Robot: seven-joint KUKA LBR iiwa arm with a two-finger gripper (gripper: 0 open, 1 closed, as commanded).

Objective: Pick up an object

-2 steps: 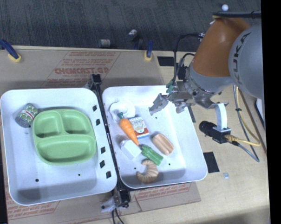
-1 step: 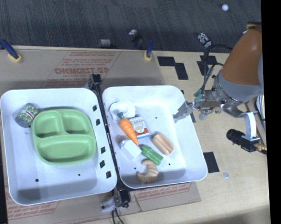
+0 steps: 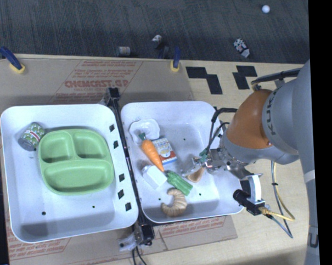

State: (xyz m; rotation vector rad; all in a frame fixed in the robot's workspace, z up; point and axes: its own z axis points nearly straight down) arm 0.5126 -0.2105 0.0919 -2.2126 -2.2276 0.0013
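Camera view. The arm is reaching in from the right, its orange band (image 3: 252, 122) sitting over the right rim of the right bin (image 3: 209, 113). The gripper (image 3: 207, 161) is hanging low inside that bin near its right wall, just beside a small tan, wooden-looking piece (image 3: 196, 174). Whether that piece is between the fingers cannot be told; the wrist is covering them, so their opening cannot be told either.

Right bin contents, clustered left of centre: a toy carrot (image 3: 152, 152) lying aslant against a small carton (image 3: 164, 148), a white block (image 3: 154, 177), a green piece (image 3: 180, 183), a croissant-shaped toy (image 3: 175, 203) near the front wall, and a white cup-like item (image 3: 144, 128) toward the back.

Left bin (image 3: 14, 180): a green divided plate (image 3: 75, 160) and a small can (image 3: 31, 135) at the back left corner.

Handling judgement: the tan piece looks light, rigid and small, so it is likely to skid on the slick bin floor; closing across its narrow width seems best. The carrot appears a stiff, light alternative, graspable across mid-body.
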